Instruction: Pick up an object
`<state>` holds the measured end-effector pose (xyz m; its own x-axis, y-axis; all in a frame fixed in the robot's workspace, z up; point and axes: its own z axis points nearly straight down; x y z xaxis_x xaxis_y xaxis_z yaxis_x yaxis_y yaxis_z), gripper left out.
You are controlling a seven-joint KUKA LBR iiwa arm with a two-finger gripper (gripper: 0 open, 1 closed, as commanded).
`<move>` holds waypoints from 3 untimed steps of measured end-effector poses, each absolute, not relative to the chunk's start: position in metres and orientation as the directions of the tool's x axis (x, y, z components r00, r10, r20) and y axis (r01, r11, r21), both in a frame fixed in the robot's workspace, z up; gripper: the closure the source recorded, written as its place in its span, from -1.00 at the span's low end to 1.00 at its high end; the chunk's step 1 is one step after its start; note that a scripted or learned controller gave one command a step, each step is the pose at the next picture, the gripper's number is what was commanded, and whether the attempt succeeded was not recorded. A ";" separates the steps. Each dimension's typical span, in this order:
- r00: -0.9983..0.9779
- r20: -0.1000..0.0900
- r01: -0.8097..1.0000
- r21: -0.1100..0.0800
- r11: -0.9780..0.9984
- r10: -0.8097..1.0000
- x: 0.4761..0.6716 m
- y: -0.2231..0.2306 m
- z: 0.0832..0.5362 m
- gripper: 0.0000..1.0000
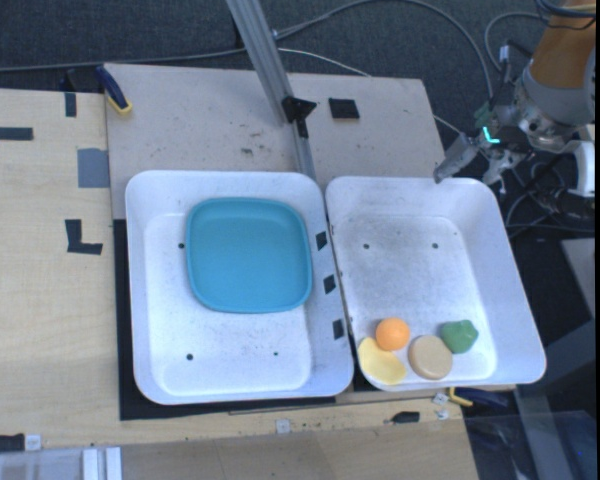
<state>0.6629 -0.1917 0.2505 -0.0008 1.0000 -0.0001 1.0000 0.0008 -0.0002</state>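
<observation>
Nearest the camera, along the front wall of the right bin (500,268), four small things sit in a tight cluster: a yellow piece (381,364) at the left, touching a tan round disc (430,357) beside it, with an orange ball (391,334) just behind the two and a green lump (460,335) at the right end, just beside the disc. Any of these could serve as the object to pick, and all rest on the bin floor, none lifted. The rest of that bin's floor is bare white (speckled with dark flecks).

The left bin (160,298) lies alongside, its wall touching the right bin's, and holds a blue square plate (248,254) lying flat toward its far half.

Farther back, the tan worktop (200,118) carries a grey metal post (265,58) slanting up from between the bins, and a small yellow-and-blue tool (114,89) near its far left corner.

Farthest, at the upper right, the arm (565,53) with its orange band hangs beyond the right bin's far corner. The end effector (468,158) sits just over that corner's rim, well apart from the cluster; whether its fingers are apart or together I cannot tell.
</observation>
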 end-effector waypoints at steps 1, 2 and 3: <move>-0.001 0.000 1.000 0.000 0.001 1.000 0.663 -0.192 0.250 -1.00; 0.000 0.001 1.000 -0.006 0.000 1.000 0.666 -0.198 0.190 -1.00; 0.000 0.001 1.000 -0.005 0.000 1.000 0.663 -0.207 0.137 -1.00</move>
